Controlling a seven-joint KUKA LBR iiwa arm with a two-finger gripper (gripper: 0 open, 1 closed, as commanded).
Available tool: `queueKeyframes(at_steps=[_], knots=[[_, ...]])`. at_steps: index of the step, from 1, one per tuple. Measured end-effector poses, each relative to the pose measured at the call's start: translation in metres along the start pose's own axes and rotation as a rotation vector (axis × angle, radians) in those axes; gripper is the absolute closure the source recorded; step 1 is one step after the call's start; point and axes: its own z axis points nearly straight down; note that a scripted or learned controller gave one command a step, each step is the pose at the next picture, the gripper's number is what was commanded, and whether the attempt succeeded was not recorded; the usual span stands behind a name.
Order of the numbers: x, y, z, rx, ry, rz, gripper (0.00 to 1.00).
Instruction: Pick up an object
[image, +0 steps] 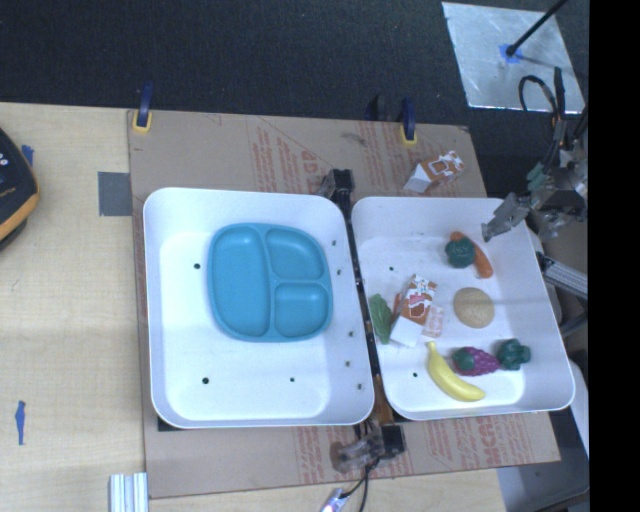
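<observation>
Left bin (170, 300): holds a blue divided plate (270, 281), lying flat, well to the left of the gripper (500, 221). Right bin (545, 300): holds the loose objects, all left of or below the gripper. A green vegetable (380, 317) lies at the bin's left wall, just beside a small carton (418, 303). A yellow banana (452, 376) lies farthest below the gripper, near a purple grape bunch (474, 361) and a small green piece (514, 352). A tan round object (474, 307) sits between these and a carrot with green top (468, 252), the object nearest the gripper. The gripper hangs at the bin's upper right corner, apart from every object; its opening cannot be told.
</observation>
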Motion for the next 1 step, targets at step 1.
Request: queueKeyframes(at_steps=[1], knots=[[-0.0265, 0.0445, 0.1738, 0.001, 0.000, -0.001, 0.00]])
